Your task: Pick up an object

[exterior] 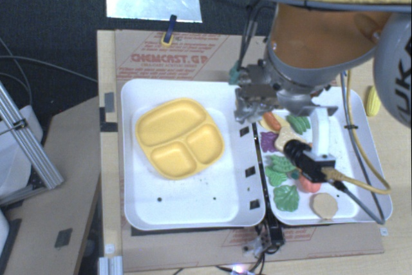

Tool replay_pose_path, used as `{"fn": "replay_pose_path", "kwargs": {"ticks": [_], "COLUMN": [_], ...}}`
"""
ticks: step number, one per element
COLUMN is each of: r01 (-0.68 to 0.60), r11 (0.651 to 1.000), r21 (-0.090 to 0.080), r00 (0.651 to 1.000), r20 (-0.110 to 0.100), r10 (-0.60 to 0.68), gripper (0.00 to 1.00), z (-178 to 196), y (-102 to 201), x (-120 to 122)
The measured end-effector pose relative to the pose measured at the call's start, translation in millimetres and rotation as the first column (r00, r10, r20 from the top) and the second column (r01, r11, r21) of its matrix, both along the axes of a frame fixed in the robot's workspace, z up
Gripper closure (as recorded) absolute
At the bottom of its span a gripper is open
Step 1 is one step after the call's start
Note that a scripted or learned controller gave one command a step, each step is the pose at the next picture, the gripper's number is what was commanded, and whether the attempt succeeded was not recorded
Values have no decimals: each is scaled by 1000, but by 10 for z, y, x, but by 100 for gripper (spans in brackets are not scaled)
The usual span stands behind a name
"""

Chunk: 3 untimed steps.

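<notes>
My gripper [245,111] hangs over the ridge between the two white bins, near their far end, under the big orange wrist band. Just right of it in the right bin [364,158] lie an orange toy carrot [272,120], a green piece [298,123] and a purple grape bunch [268,139]. Nearer the front are green leafy pieces [280,166], a green leaf [287,198], a red piece [309,186] and a tan round biscuit [324,205]. I see nothing between the gripper's tips.
A yellow three-part plate [179,137] lies in the left bin [187,203]. A small yellow thing [372,100] sits outside the right bin's far right rim. The arm and its yellow cable cover much of the right bin.
</notes>
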State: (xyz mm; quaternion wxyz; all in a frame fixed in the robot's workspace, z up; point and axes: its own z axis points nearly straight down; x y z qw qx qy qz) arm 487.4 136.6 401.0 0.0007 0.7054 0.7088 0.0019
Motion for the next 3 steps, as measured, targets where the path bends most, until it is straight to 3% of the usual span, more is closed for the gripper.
{"fn": "replay_pose_path", "kwargs": {"ticks": [3], "r01": [-10], "r11": [1000], "r21": [3], "r00": [1000], "r20": [6], "r10": [10], "gripper": [100], "z": [328], "y": [9], "x": [18]}}
